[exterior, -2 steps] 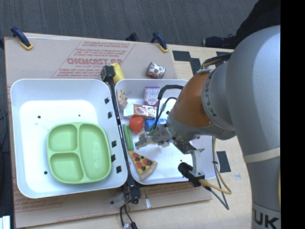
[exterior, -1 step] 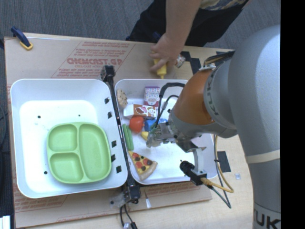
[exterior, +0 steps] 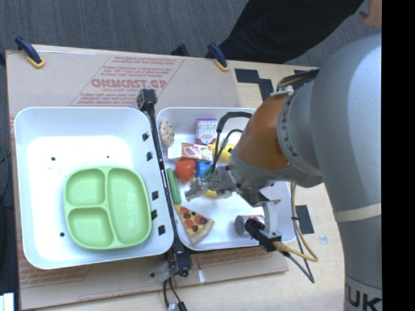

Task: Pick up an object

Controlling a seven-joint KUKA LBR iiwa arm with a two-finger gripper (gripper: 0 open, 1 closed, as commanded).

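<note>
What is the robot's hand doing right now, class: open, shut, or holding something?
Hand: low in the right bin, above the toys near the tomato; whether it is open, shut or holding anything cannot be told.

my arm [exterior: 353, 128] wears a smooth grey shell with a soft sheen, and the orange band [exterior: 269, 138] above my wrist looks like satin-finished painted metal. the two bins, left [exterior: 39, 173] and right [exterior: 224, 232], seem to be smooth white plastic, faintly glossy. the green divided tray [exterior: 107, 206] looks like matt plastic. under the bins lies a cardboard sheet [exterior: 97, 76], dull brown paper with red print. the pizza slice toy [exterior: 193, 223] and red tomato toy [exterior: 185, 168] look like plastic, the tomato a little shiny. the small purple box [exterior: 206, 129] looks like printed card. the floor [exterior: 97, 11] looks like rough grey carpet.
</note>
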